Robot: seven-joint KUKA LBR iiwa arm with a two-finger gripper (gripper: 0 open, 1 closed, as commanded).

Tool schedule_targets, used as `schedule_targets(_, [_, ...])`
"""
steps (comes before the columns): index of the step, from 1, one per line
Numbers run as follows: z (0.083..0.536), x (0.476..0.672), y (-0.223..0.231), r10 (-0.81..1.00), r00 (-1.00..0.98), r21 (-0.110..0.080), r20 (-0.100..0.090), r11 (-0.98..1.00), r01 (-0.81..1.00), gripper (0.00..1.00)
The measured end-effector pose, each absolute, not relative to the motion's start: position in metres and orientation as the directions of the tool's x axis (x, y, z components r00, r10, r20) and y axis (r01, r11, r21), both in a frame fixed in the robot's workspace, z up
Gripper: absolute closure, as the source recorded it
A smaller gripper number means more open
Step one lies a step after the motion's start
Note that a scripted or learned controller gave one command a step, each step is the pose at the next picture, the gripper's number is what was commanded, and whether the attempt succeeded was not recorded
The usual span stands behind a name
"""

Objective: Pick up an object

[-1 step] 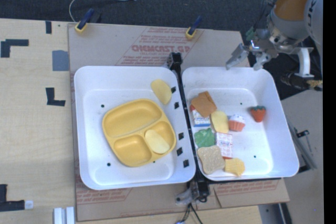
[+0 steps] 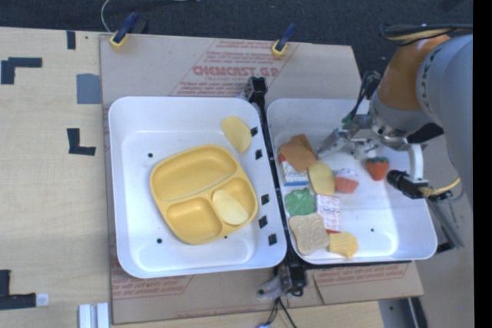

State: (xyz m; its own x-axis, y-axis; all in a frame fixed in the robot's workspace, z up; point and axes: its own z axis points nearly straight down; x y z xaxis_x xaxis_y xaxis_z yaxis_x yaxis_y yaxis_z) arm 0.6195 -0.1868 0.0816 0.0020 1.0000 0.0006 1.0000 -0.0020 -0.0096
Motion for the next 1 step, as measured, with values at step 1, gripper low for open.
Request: schedule_targets(1, [0.0871, 0.5336, -0.1948, 1.0, 0.002, 0.004, -0.002, -0.002, 1.0, 0.0])
